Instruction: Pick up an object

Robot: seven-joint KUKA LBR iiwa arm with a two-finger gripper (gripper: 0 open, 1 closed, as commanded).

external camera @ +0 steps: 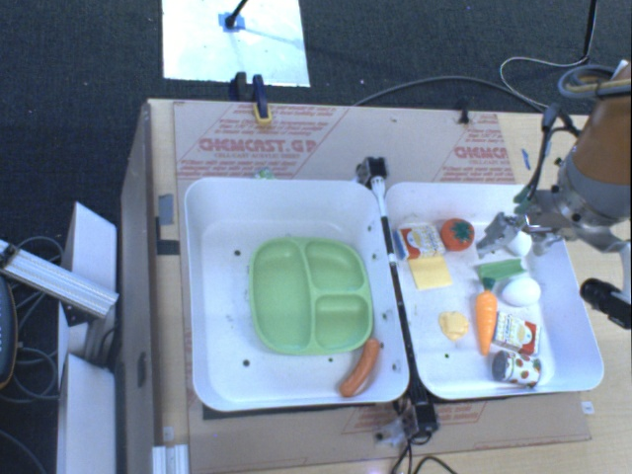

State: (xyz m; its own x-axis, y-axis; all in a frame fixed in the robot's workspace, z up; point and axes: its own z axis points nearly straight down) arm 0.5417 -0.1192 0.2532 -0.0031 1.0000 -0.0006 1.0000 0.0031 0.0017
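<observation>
Toys crowd the right bin (583, 349) on the desk (326, 131): a tomato (456, 233), a small carton (420, 238), a yellow cheese slice (431, 272), a green piece (502, 270), a white egg (520, 290), a carrot (485, 321), a pale yellow lump (453, 325), a juice box (516, 332) and a can (515, 367). The arm's hand (504, 237) hangs low over this bin's upper part, between the tomato and the egg; whether it is spread or pinching anything cannot be told. The left bin (212, 215) holds a green divided plate (310, 295) and a sausage (359, 366) just beside the plate's lower right corner.
</observation>
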